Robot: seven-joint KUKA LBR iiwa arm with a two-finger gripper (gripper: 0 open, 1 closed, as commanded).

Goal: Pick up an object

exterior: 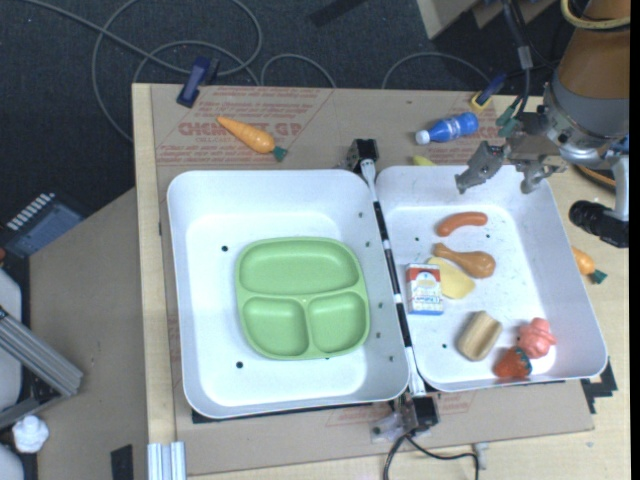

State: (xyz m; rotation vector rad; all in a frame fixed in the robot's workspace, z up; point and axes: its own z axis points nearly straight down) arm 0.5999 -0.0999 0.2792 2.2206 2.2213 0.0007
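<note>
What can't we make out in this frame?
- Carton: label print too small to read, camera view.
- Yellow piece: part hidden under the carton and drumstick.
- Arm: cut off by top and right edges.
- Red toys: too small and blurred to identify.

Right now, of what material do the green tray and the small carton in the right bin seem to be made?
The green tray looks like moulded plastic with a matte finish: one even colour, rounded compartment edges, soft sheen. The small carton seems printed cardboard or a plastic imitation of it: flat faces, sharp corners, red and white print. The view leaves that open.
</note>
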